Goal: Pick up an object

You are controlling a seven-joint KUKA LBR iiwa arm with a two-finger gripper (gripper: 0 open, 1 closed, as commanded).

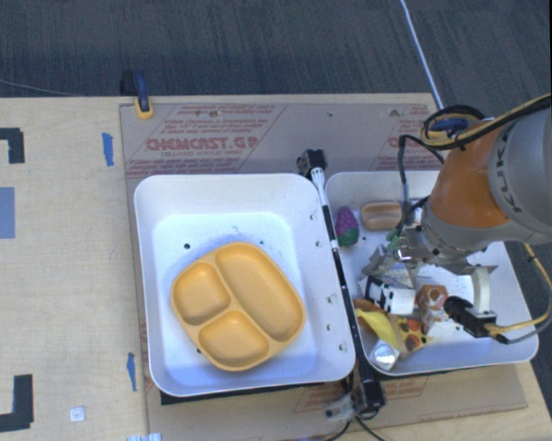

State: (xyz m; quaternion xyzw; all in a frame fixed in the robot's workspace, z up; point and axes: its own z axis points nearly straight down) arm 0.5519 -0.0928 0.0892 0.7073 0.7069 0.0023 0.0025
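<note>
The right bin (520,342) holds a heap of small items. Among them are a purple and green toy (347,224), a tan bread-like piece (381,215), a yellow banana (377,325), a black and white toy (387,297), a brown figure (432,302) and a shiny silver piece (384,354). My gripper (390,263) is down inside this bin, low over the left-middle of the heap and just above the black and white toy. The grey and orange arm (474,195) covers the bin's upper right part.
The left bin (159,228) holds a yellow three-compartment plate (238,305). A black clamp (311,161) sits at the top of the wall between the bins. Black cables (483,324) trail over the right bin's lower right. Bare bench lies to the left.
</note>
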